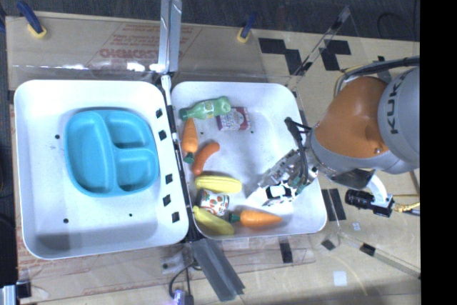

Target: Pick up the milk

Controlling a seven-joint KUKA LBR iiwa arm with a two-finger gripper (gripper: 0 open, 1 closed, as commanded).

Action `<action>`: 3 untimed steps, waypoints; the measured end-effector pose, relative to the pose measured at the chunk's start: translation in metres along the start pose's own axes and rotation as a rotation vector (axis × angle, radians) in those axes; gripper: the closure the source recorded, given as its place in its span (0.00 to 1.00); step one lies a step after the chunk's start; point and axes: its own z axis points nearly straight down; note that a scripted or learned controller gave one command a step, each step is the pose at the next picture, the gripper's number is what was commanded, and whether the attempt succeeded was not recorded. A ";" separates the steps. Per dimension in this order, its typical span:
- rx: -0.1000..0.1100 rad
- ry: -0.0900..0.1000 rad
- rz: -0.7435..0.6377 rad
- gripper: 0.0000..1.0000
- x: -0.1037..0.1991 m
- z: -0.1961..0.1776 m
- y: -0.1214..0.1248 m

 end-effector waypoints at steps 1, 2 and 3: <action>0.023 0.020 0.032 1.00 0.051 -0.108 0.046; 0.023 0.020 0.033 0.00 0.051 -0.108 0.046; 0.024 0.024 -0.034 0.00 0.026 0.004 0.003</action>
